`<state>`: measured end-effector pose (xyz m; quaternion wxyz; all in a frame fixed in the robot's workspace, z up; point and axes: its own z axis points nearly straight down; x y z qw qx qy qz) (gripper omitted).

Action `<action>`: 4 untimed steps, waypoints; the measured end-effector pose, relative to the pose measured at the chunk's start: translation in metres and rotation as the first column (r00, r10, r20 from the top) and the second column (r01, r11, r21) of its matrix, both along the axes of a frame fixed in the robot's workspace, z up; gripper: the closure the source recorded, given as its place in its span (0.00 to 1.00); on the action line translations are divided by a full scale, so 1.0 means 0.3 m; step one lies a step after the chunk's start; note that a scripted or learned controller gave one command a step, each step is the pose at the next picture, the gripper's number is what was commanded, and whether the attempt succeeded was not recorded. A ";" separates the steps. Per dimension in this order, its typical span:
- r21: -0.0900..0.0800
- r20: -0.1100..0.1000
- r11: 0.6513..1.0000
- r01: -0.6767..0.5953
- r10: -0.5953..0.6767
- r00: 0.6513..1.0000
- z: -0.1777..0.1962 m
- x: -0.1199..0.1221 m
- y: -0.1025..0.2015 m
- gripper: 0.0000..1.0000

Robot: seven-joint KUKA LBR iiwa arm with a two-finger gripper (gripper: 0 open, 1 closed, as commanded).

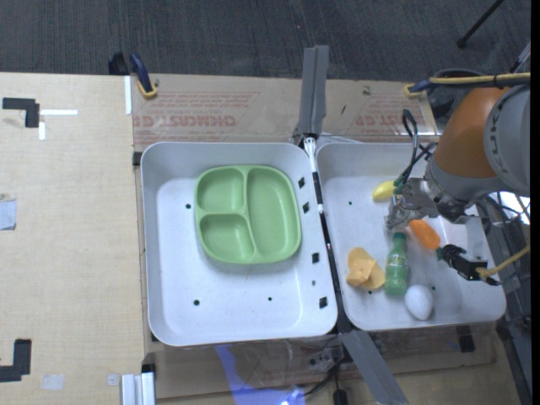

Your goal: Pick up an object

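Two shallow white bins are set side by side on the worktop [59, 251]. In the left bin [169, 310], a green three-compartment tray [248, 214] is laid flat near the middle. The bins are separated by a grey divider bar [314, 91]. A blue-handled clamp [139, 72] is fixed at the cardboard sheet's [219, 108] far-left corner.
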<state>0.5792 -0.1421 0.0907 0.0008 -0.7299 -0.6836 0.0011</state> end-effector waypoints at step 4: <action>-0.001 0.000 1.000 0.027 -0.027 1.000 0.235 0.246 -0.094 0.00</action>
